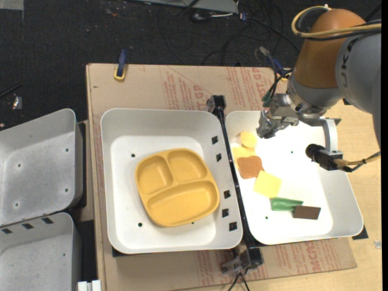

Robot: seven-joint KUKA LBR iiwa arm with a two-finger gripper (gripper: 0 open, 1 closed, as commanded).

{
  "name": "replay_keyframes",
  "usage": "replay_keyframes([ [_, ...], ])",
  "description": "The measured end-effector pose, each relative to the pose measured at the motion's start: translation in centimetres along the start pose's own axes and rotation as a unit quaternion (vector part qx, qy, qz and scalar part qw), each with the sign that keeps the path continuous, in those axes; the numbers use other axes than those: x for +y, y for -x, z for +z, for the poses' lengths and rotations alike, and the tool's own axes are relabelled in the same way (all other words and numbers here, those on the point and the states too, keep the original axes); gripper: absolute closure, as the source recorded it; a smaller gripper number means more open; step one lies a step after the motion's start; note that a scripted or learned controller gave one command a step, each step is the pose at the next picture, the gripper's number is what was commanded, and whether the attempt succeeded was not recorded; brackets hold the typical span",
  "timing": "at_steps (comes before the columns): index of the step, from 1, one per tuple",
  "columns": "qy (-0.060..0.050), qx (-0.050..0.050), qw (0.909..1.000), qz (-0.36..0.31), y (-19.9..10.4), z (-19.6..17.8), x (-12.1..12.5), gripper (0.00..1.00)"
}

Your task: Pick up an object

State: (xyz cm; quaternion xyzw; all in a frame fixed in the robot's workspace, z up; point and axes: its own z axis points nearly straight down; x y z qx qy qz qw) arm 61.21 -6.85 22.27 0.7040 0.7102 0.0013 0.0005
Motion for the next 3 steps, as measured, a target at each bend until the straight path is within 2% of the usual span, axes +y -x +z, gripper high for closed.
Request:
replay_keyframes([
  [1, 0.0, 0.0, 1.0, 0.0, -5.0, 0.8, 1.4, 1.0],
  [2, 0.0, 0.0, 1.0, 0.0, -10.3, -0.9, 2.6, 1.0],
  [3, -0.001, 0.0, 1.0, 0.0, -15.8, -0.1, 3.0, 1.0],
])
